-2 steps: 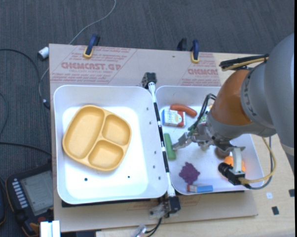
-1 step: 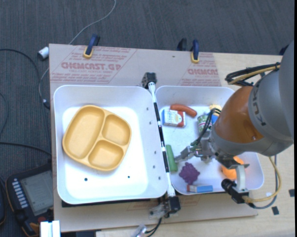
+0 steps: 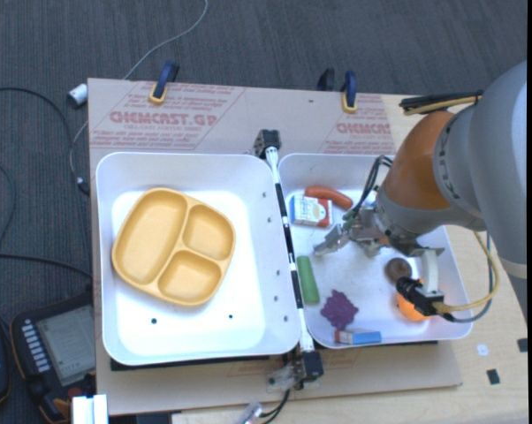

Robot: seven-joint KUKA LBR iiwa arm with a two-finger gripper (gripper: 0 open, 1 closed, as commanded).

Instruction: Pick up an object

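The arm (image 3: 460, 166) reaches in over the right bin (image 3: 452, 325), and its gripper (image 3: 341, 239) hangs low inside that bin, just below the small white and red packet (image 3: 309, 208); one metal finger (image 3: 326, 246) points out toward the divider between the bins, but whether the fingers stand apart or together cannot be told from this slant, and nothing is seen between them; taking the gripper as the landmark, the orange-red carrot-like piece (image 3: 330, 195) lies just above it beside the packet; the green stick (image 3: 308, 280) lies just below and to its left, along the bin's left wall; the purple lump (image 3: 338, 307) sits below it, and the small blue and red block (image 3: 358, 336) lies further below, near the bin's front wall; a round brown piece (image 3: 398, 268) rests to its right, with an orange ball (image 3: 409, 307) below that, partly behind a black fitting; well apart to the left, the left bin (image 3: 125, 343) holds a yellow divided plate (image 3: 174, 246).
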